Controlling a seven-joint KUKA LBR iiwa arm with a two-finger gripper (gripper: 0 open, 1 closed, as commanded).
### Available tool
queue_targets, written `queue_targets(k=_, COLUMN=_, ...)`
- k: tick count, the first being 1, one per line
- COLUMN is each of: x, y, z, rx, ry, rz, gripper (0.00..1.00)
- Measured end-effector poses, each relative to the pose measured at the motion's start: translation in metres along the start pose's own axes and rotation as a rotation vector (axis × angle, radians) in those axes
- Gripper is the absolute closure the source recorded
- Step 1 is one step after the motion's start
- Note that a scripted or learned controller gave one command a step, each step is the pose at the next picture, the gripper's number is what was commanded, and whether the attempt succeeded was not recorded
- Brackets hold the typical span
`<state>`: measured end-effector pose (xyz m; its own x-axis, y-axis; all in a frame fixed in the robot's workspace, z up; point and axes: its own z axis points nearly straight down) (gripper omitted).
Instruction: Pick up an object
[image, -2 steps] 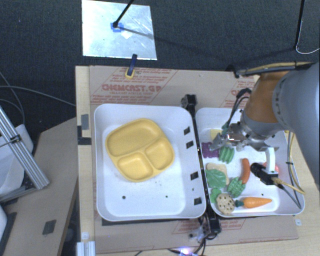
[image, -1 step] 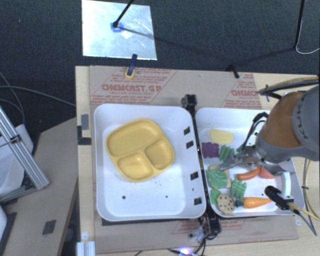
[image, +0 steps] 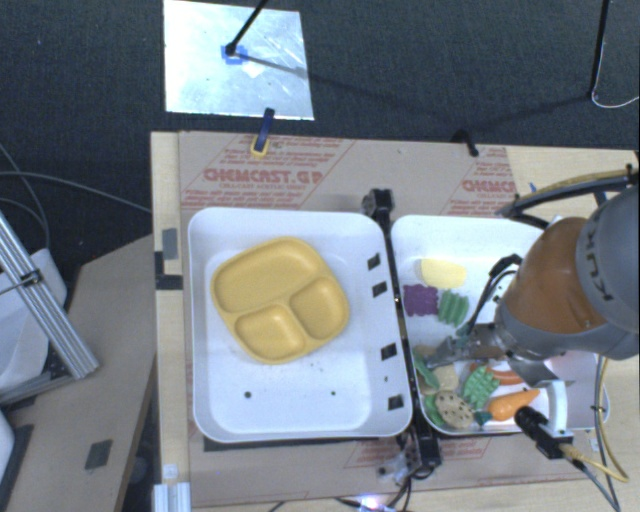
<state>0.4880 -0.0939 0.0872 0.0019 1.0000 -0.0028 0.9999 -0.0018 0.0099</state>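
Gripper (image: 447, 350) state we cannot tell; it sits low in the right bin (image: 470, 232), at the lower right of the frame, above a crowded pile of toy food. Around it we see a yellow piece (image: 441, 272), a purple grape bunch (image: 421, 299), green beans (image: 454, 307), a spotted cookie (image: 452, 407) and an orange carrot (image: 512, 403). Left of centre, the left bin (image: 240, 400) carries a yellow divided tray (image: 279, 298). We see the arm (image: 560, 290) reach in from the right edge, bent down over the pile.
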Motion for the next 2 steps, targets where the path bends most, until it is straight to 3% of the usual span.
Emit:
queue_targets(k=1, x=0.001, y=0.002, z=-0.01, rx=0.0, ry=0.005, rz=-0.003, gripper=1.0)
queue_targets(k=2, x=0.072, y=0.0, z=-0.1, rx=0.007, ry=0.003, rz=-0.008, gripper=1.0)
